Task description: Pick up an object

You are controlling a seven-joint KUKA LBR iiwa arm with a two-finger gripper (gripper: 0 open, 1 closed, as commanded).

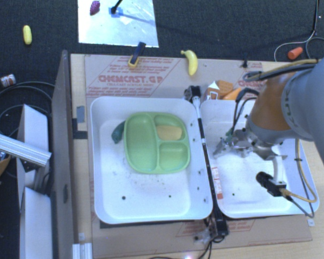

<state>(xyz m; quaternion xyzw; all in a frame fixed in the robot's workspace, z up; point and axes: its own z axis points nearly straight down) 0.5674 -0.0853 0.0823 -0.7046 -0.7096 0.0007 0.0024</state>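
Note:
The left bin (146,201) holds a green divided plate (151,144) with a yellow piece (169,131) lying in its upper right compartment. A dark green object (117,131) lies against the plate's left edge. My gripper (225,146) is low over the left part of the right bin (248,209), close to the divider between the bins. The grey arm with its orange band (270,109) reaches in from the right above it. I see nothing lying under the gripper.
A yellow banana (191,62) and a blue-and-yellow tool (136,54) lie on the cardboard behind the bins. An orange and white object (222,89) sits at the right bin's back edge. Cables (302,190) hang over the right bin's right side.

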